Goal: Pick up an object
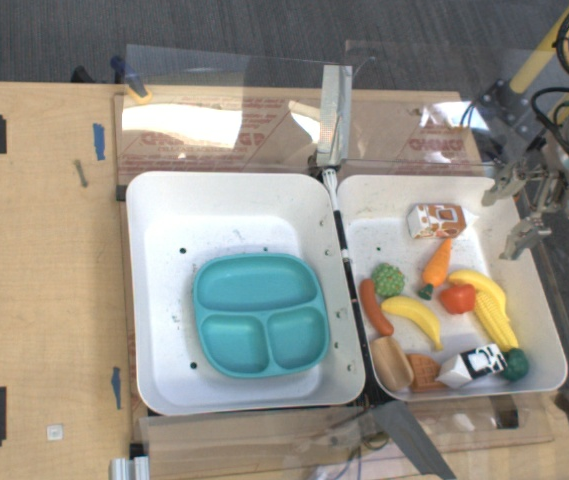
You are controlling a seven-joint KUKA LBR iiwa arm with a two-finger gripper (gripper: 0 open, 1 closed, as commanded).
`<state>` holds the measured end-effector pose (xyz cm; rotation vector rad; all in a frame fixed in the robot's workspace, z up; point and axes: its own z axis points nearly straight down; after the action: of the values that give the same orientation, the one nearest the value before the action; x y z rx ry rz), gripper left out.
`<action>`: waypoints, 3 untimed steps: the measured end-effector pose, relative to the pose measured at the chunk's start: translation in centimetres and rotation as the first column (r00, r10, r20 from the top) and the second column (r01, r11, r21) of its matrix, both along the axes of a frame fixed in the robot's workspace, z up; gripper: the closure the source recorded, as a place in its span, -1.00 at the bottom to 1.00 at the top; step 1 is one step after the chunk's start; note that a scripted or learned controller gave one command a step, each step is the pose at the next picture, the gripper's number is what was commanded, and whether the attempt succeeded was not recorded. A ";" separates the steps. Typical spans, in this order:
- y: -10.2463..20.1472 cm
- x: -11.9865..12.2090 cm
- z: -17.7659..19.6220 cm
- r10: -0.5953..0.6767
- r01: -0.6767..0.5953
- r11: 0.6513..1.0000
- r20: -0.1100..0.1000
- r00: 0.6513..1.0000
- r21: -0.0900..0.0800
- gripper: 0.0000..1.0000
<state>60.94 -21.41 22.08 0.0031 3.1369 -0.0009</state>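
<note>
— Where's the gripper (pixel 532 204)?
— I see it over the right bin's (pixel 549 313) far right rim, fingers spread, nothing between them.
— And the objects?
— Carrot (pixel 437 263), tomato (pixel 456 298), bananas (pixel 414 317) — all lying inside that bin.

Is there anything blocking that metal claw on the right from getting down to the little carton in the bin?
Nothing visible does. The gripper hangs over the right bin's right rim, and the carton lies to its left on bare bin floor, with the carrot just below it.
</note>
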 end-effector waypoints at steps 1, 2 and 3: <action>6.0 0.3 -11.3 0.093 -0.093 0.996 -0.009 0.996 0.006 -1.00; 8.9 -9.8 -13.1 -0.011 0.011 1.000 0.007 1.000 -0.001 -1.00; 10.6 -7.3 -13.1 -0.153 0.153 0.988 0.009 0.988 -0.002 -1.00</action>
<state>53.63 -10.83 8.98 0.2438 3.1183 -0.0051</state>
